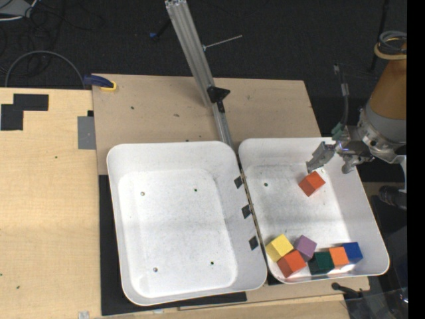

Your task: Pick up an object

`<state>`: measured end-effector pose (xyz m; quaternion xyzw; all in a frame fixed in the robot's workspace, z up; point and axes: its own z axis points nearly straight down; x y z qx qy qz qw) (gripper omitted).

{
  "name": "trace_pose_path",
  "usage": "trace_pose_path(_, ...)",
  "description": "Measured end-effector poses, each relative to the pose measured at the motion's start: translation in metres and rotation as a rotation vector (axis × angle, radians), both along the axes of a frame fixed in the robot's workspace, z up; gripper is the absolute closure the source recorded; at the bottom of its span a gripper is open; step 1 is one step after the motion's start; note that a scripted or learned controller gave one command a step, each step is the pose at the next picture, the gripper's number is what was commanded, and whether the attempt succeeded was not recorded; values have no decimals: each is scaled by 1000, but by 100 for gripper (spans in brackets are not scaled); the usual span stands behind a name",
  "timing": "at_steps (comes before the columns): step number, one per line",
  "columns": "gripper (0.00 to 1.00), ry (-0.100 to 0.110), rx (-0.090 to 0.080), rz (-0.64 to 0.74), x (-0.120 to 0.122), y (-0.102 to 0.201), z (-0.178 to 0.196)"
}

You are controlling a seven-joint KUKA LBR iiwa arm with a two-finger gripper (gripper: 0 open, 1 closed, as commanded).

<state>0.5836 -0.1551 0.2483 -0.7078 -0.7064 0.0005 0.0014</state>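
No readable writing or labels anywhere. The gripper (334,157) hangs over the far right part of the right bin (345,211), arm coming in from the right with an orange band above the wrist. Its fingers (320,155) look spread wide, one grey finger angled down-left, the other toward the right, nothing between them. An orange-red cube (311,183) sits tilted just below and slightly left of the left finger, close to its tip; can't tell if touching, looks apart. Open white floor all round that cube, bin's right wall near the fingers on the right side. Well below the fingers, packed against the near rim, a cluster of small blocks: yellow cube (280,246), purple cube (305,246), red cube (291,263), dark green block (321,262), orange block (339,255), blue block (352,251), touching or nearly so. Blocks matte, square-edged. Left bin (133,178) lies well to the left of the fingers, shallow, white, rounded corners, speckled floor. Black clips (246,211) join the two bins along the shared edge. A ribbed aluminium rail (192,52) slants up and away to the upper left of the fingers. Wooden bench (265,105) pale, plywood-like, bare behind the bins.
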Motion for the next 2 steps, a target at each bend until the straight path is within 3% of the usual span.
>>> trace_pose_path(1, 100, 1, 1, 0, 0, -1, 10)
trace_pose_path(2, 100, -5, 2, 11, 29, 125, 62)
